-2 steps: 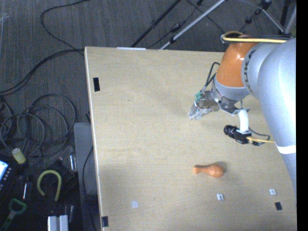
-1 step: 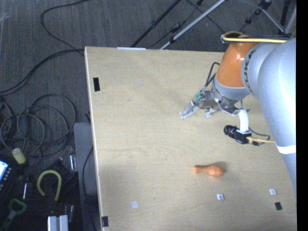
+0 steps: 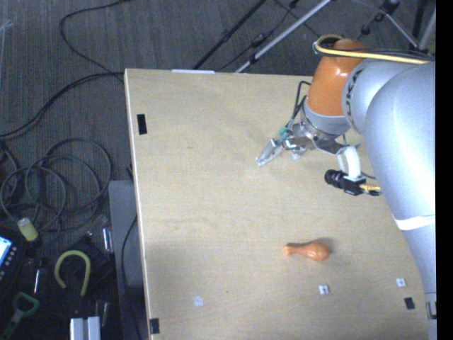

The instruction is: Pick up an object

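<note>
An orange, pear-shaped object with a narrow neck pointing left lay on its side on the bare tan bench surface, toward the near edge. Farther back and well apart from it, the gripper hung over the surface with its thin fingers spread slightly and nothing between them. The grey arm reached in from the right, orange band above the wrist.

Orange object on pale tan board; grey arm w/ orange band; end effector prob. silvery.
</note>
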You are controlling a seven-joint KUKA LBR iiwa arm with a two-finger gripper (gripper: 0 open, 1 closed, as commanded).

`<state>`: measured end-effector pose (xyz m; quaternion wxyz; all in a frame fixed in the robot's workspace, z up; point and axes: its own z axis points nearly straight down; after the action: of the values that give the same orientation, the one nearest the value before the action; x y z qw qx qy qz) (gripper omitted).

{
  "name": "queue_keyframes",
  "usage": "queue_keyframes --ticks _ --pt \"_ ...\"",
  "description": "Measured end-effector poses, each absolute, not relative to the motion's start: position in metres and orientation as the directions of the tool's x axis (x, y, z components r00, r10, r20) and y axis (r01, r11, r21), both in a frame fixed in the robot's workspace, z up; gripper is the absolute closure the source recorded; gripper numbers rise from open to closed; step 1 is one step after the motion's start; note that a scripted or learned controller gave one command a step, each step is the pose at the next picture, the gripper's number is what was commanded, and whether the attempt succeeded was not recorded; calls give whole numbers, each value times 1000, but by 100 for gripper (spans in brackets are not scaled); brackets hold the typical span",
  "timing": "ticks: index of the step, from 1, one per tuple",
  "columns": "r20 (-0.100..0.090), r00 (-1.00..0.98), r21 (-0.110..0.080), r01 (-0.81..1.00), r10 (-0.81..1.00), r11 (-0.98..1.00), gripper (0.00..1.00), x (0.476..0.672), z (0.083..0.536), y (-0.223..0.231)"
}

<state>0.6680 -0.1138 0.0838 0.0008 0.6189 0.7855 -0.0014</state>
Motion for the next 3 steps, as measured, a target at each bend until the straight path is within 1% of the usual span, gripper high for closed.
queue_keyframes --ticks 1,2,3 --pt "-5 -234 -1 972 972 234 100 668 93 -114" --pt "-5 -234 -2 972 972 234 0 668 93 -114" --pt "-6 -233 -2 973 972 233 100 668 102 -114"
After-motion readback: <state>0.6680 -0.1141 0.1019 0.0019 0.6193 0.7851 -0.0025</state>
